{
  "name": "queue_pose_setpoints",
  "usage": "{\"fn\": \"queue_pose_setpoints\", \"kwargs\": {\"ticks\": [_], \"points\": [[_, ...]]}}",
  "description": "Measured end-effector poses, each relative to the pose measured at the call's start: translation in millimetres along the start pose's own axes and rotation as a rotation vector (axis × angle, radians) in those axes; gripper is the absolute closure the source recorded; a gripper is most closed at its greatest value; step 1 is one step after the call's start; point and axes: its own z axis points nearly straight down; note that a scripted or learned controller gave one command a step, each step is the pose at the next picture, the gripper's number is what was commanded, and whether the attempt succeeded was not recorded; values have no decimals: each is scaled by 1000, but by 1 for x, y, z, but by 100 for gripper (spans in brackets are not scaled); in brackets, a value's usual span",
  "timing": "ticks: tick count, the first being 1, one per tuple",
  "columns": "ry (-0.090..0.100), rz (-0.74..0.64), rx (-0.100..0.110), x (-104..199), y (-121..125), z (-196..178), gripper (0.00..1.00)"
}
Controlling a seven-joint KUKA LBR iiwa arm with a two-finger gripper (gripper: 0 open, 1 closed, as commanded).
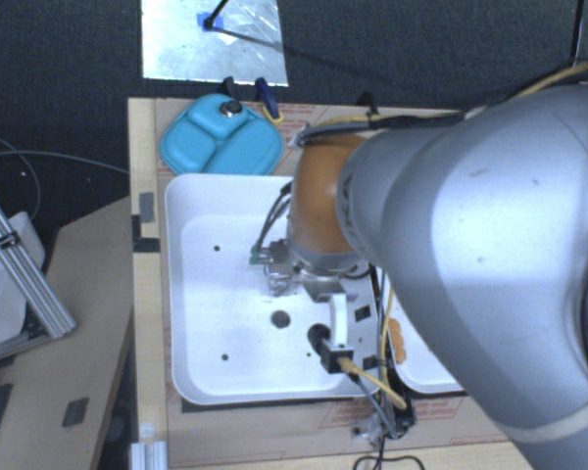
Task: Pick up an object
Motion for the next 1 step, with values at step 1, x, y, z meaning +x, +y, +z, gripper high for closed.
{"fn": "queue_pose_setpoints", "kwargs": {"ticks": [1], "points": [[2, -7, 1, 39, -52, 0, 100]]}}
